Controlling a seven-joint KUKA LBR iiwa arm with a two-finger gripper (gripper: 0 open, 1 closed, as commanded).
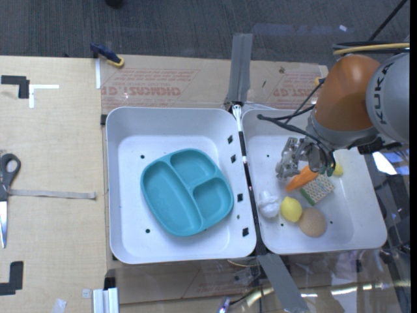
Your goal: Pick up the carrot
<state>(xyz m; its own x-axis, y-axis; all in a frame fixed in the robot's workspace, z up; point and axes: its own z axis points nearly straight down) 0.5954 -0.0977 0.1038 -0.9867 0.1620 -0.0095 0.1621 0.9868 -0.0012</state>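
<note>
Bench (pixel 52 149): light wood surface seen from above, with cardboard laid under two white bins side by side.
Arm (pixel 365 96): grey with an orange band, reaching in from the right and bending down over the right bin.
Left bin (pixel 124 175): shallow and white, holding a plate.
Right bin (pixel 365 220): shallow and white, touching the left bin along a shared edge, holding the small items.
Plate (pixel 187 192): teal, three compartments, lying flat in the middle of the left bin.
Gripper (pixel 301 162): metal, pointing down into the upper middle of the right bin, just above the carrot's left end; the view does not settle whether it is released or clenched, and nothing is clearly seen in its grasp.
Scissors (pixel 6 181): on the bench at the far left edge.
Carrot (pixel 302 178): orange, lying tilted on the right bin's floor, its upper end under the gripper, just beside the sponge.
Sponge (pixel 317 190): small, speckled, right of the carrot.
Egg (pixel 313 223): tan, near the bin's front.
Lemon (pixel 291 209): yellow, touching the egg's left side.
White lump (pixel 268 203): left of the lemon, near the shared edge.
</note>
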